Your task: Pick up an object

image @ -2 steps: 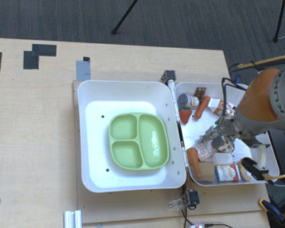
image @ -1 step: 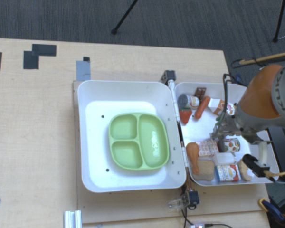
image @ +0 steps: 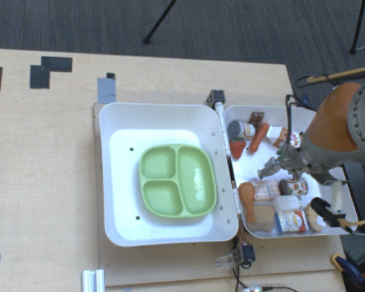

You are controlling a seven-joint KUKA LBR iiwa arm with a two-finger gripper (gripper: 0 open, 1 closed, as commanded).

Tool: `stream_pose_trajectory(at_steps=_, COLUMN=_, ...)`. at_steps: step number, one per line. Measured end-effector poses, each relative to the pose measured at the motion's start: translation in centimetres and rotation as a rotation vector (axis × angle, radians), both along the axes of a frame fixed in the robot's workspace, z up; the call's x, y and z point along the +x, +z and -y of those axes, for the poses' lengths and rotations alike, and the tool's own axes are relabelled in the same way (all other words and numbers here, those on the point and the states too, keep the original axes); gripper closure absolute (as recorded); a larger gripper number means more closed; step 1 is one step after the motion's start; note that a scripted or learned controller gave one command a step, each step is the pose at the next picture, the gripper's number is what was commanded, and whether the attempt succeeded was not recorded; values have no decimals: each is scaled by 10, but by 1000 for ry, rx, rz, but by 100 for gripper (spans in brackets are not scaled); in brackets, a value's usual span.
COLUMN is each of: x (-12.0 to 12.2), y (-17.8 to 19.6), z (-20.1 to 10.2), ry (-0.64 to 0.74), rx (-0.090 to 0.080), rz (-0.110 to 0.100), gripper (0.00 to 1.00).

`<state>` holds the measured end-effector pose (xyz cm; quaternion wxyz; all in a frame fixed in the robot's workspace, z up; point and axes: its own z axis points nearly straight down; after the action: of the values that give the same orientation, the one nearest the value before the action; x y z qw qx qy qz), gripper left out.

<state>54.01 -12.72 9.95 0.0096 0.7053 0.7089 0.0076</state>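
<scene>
Grey arm [image: 347,126] hides part of the right bin [image: 263,231]; whether its fingers [image: 278,166] are spread is unclear

The objects lay crowded in the right bin [image: 249,227], at the frame's right. An orange carrot [image: 258,138] slanted near the top beside a small can [image: 235,128] and a red piece [image: 238,148]. Toward the bottom sat a bread slice [image: 263,217], an orange piece [image: 247,198] and a labelled packet [image: 290,222].
</scene>
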Motion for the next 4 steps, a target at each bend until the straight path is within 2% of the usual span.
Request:
stream_pose_trajectory(at_steps=1, x=-23, y=-4, z=-4, ry=3, rx=-13, rz=25, gripper=0)
stream_pose_trajectory(at_steps=2, x=45, y=-13, z=4, ry=0, rx=2, rz=-18, gripper=0)
stream_pose_trajectory(at_steps=3, x=-15, y=-13, z=27, ry=-4, rx=1, rz=-17, gripper=0)
stream_pose_trajectory(at_steps=4, x=-12, y=-1, z=27, ry=-3, rx=1, rz=-12, gripper=100)
